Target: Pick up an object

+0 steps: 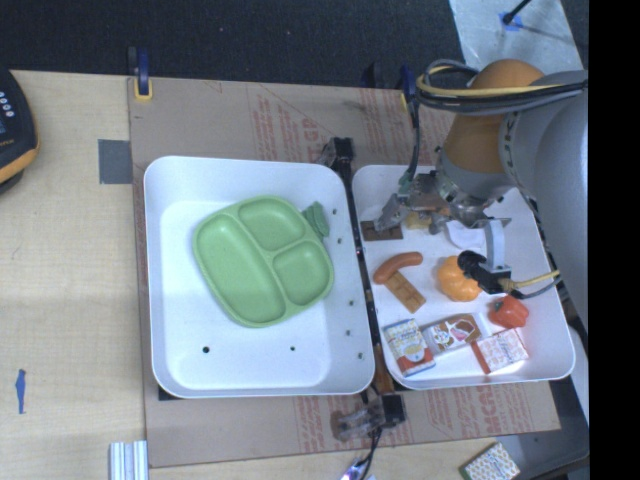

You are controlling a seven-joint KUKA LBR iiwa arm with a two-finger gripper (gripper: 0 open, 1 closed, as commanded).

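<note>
Arm above right bin

- From my remote seat, the arm reads as a thick, rounded grey casing with a smooth, slightly glossy skin.
- I see an orange band above the wrist, domed on top and shaded darker lower down.
- A yellow cable and a black one loop together around the orange section.
- Below the orange I make out a darker grey wrist block with small metal fittings.
- The gripper looks like pale metal parts with dark and brownish pieces, though the detail is too blurred for me to be sure.
- I can read no markings or screws.
</note>
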